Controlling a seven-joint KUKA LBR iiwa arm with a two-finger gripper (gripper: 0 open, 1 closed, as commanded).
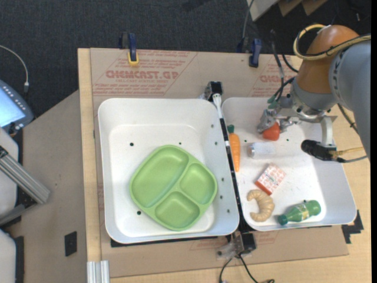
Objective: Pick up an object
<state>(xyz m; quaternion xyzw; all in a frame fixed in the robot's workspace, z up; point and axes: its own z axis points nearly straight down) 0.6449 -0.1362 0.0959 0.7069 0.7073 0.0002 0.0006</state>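
Two white bins sit side by side — nearest in the right bin (347,202) lie a green bottle (299,211) and croissant (261,204), then a red-and-white box (271,178) and carrot (235,151). Farther back, the fingers (270,124) touch a red object (271,132) — whether they grip it, I cannot tell.

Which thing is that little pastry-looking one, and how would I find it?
Look in the right-hand white bin, along its near edge. The croissant lies there, curved and golden tan, between the small red-and-white box above it and the green bottle to its right. It is the one crescent-shaped thing.
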